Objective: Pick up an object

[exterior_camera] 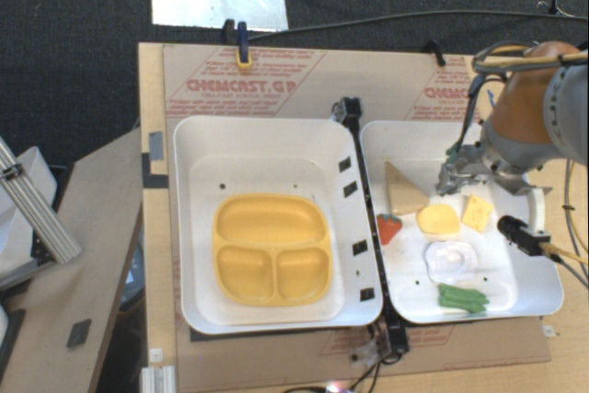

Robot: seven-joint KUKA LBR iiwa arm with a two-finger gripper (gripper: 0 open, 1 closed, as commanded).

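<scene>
Reaching in from the right over the right bin (pixel 543 290): grey arm (pixel 552 120) with orange band, gripper (pixel 453 178) low above the bin's upper middle. Finger spread and any hold: cannot tell, tips too small and dark against the white floor.

Lying just below the gripper: round yellow piece (pixel 438 219), with a yellow cheese-like wedge (pixel 478 213) just beside it on the right. Near the bin's left wall: red strawberry (pixel 389 226) with green top. Leaning from the upper left corner: tan triangular slab (pixel 400 189). Below the yellow piece: clear pale lump (pixel 451 259). Closer to the front rim: green pod-shaped item (pixel 462 297).

Sitting in the left bin (pixel 198 198): yellow divided plate (pixel 272 248), three compartments, flat on the floor, well apart from the gripper.
</scene>
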